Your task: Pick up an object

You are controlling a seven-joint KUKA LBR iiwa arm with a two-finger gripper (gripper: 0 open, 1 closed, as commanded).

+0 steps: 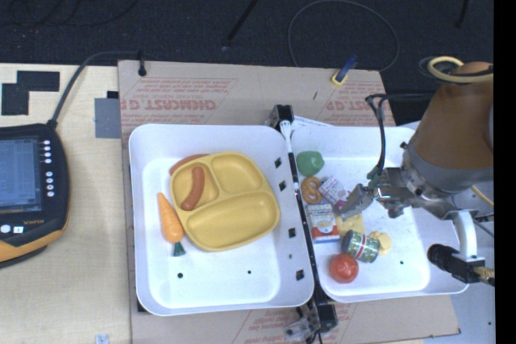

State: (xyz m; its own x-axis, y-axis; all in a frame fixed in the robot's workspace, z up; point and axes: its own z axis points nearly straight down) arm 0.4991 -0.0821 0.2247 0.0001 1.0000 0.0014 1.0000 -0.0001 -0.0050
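Observation:
My gripper (pixel 355 202) hangs low over the middle of the right bin (pixel 403 279), reaching in from the right below the grey and orange arm (pixel 451 133). It sits just right of a small packet (pixel 331 191) and a pretzel-like ring (pixel 310 189), and above a red and white box (pixel 322 221). A green-labelled jar (pixel 360 246) lies just below it, with a red tomato (pixel 343 267) in front and a yellow piece (pixel 380 241) beside it. At the bin's back left sits a green object (pixel 310 163).
The left bin (pixel 218 286) holds a yellow divided plate (pixel 230 201) with a sausage (pixel 193 188) in it, and a carrot (pixel 169 220) beside it. A teach pendant (pixel 24 189) lies on the bench at far left. Both bins rest on cardboard (pixel 210 97).

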